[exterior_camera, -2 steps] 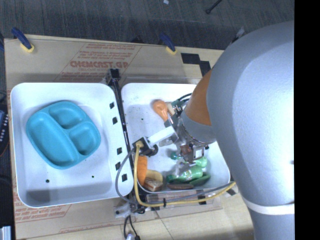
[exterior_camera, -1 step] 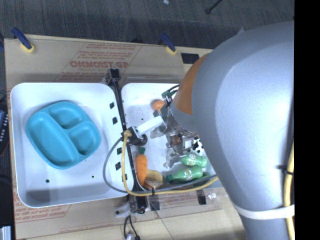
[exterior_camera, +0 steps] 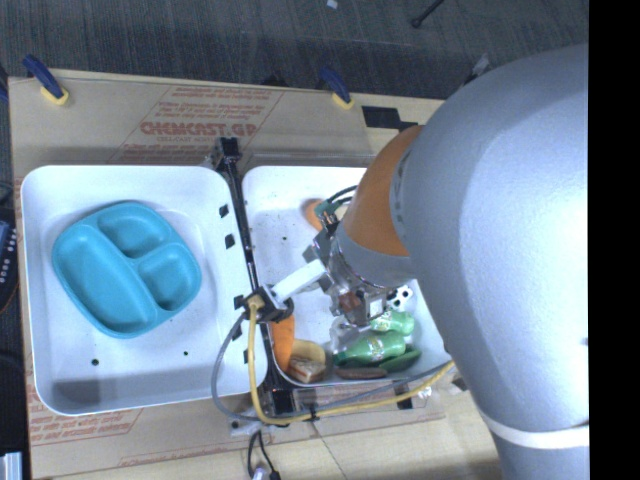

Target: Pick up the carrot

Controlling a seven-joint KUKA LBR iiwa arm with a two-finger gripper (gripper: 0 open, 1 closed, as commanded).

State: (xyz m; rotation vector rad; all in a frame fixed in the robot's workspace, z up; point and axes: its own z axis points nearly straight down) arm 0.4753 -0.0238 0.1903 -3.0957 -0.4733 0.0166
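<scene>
My grey arm [exterior_camera: 510,228] fills the near right side, its orange band [exterior_camera: 378,208] bending down over the right bin [exterior_camera: 262,200]. My gripper [exterior_camera: 352,306] hangs low inside that bin, pointing down just above a green item [exterior_camera: 372,349]; I cannot tell how its tips are set, because the wrist covers them.

At the bin's near edge the carrot [exterior_camera: 284,336] lies against the left wall, orange and lengthwise, touching a brownish piece [exterior_camera: 305,364] beside it. The green item sits just right of those two. A small orange object [exterior_camera: 316,211] rests farther back, near my wrist.

The left bin [exterior_camera: 40,298] holds a blue divided plate [exterior_camera: 124,266]. Beyond both bins lies the cardboard-covered desk [exterior_camera: 200,118].
</scene>
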